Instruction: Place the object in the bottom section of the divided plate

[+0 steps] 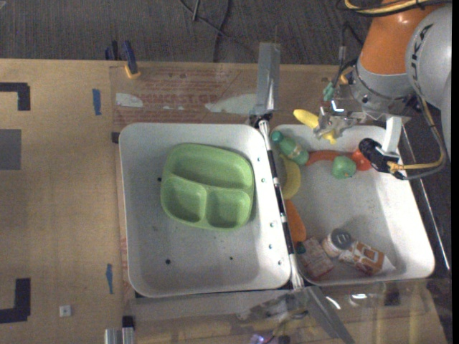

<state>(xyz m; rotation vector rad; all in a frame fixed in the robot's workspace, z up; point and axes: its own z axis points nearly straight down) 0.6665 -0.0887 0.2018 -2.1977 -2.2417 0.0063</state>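
The gripper (328, 126), whose grip I cannot tell, hangs over the right bin's (401, 221) far edge among toy food, with the green divided plate (208, 186) well apart leftward in the other bin (143, 249).

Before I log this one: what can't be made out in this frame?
- Gripper, camera view: small and blurred over the right bin's far edge; no telling whether it holds anything.
- Yellow object beside it: partly covered by the gripper, identity unclear.
- Packets in the bin's near corner: labels too small to read.
- Plate: its bottom section is ambiguous from this slant.
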